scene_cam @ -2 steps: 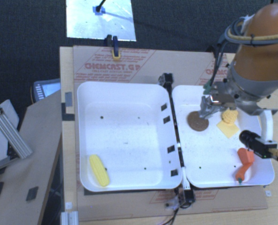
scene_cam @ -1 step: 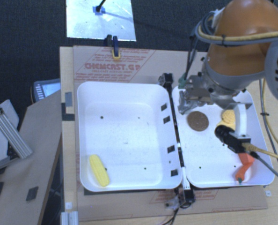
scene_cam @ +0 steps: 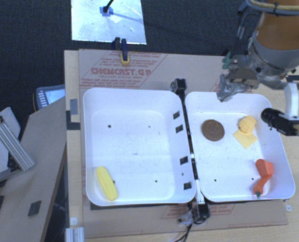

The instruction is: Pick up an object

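My gripper (scene_cam: pixel 225 94) hangs over the back rim of the right bin (scene_cam: pixel 278 158), near its left corner, with nothing seen in it. In that bin lie a brown round disc (scene_cam: pixel 213 130), a yellow knobbly piece (scene_cam: pixel 247 123) resting on a flat pale yellow slice (scene_cam: pixel 245 138), and an orange carrot-like toy (scene_cam: pixel 262 174) at the front right. The disc is a short way in front of the gripper. A yellow corn cob (scene_cam: pixel 106 183) lies in the front left corner of the left bin (scene_cam: pixel 134 135).
A black divider with clips (scene_cam: pixel 184 135) runs between the two bins. A black cylindrical part (scene_cam: pixel 278 120) on a white bracket sticks in over the right bin's right rim. A yellow-and-black clamp (scene_cam: pixel 123 52) sits behind the left bin.
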`<state>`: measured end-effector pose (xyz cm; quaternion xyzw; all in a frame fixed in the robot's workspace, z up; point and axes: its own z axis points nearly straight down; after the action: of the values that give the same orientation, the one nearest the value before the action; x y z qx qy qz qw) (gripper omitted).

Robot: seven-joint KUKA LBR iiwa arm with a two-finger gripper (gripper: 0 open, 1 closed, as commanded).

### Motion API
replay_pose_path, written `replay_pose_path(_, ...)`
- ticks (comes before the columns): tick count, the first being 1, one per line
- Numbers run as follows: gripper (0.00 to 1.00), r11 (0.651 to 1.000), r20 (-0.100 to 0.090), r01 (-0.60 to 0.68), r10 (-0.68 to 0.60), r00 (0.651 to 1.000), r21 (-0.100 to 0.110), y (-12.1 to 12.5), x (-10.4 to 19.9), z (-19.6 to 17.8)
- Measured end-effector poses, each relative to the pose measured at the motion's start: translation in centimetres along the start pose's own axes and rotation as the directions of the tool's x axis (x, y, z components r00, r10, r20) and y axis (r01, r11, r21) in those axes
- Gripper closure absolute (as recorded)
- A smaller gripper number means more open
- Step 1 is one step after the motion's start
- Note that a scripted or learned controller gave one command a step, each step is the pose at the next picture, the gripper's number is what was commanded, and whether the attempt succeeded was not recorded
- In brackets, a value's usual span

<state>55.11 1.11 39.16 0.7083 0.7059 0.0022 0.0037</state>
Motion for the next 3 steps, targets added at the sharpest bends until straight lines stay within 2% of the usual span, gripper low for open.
replay_pose_path(1,1.00,1.000,-0.004,0.014,-0.014,1.000,0.005,0.0,7.0,-0.6)
replay_pose_path(2,1.00,1.000,-0.004,0.011,-0.011,1.000,0.005,0.3,11.6,-0.7)
replay_pose_path(3,1.00,1.000,-0.001,-0.002,0.002,1.000,-0.001,1.9,3.2,-7.0)
